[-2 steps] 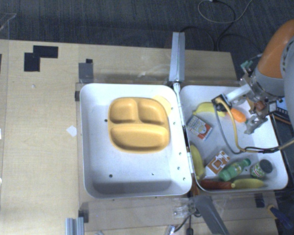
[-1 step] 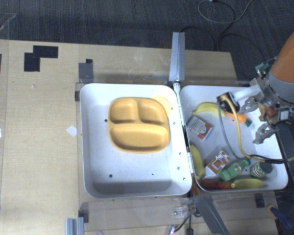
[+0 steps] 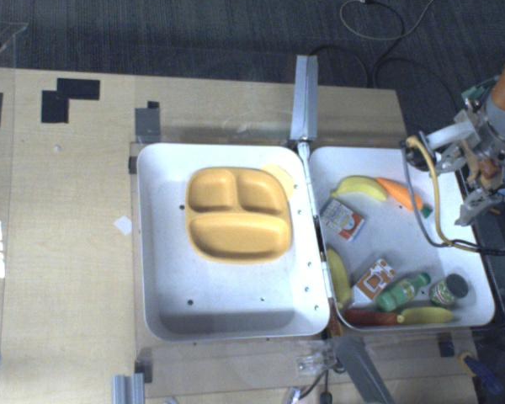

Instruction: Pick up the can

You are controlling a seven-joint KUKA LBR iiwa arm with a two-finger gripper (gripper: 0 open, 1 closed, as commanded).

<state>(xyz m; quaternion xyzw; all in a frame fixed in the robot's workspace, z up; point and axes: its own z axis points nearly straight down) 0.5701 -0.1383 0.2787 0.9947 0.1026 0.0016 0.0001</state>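
Lying along the lower edge of the right bin [image 3: 485, 251], the can [image 3: 449, 290] is crowding a green bottle [image 3: 404, 290] and a banana [image 3: 424, 315]. Hovering at the frame's right, the gripper [image 3: 480, 194] is hiding its finger state; descending there is risking a neighbour grab.

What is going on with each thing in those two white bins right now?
Yellow three-compartment plastic tray: flat in left bin.
Small round can: in right bin's near corner, untouched.
Green bottle: lying on its side.
Orange carrot: lying beside yellow banana.
Gripper: above right bin's edge.
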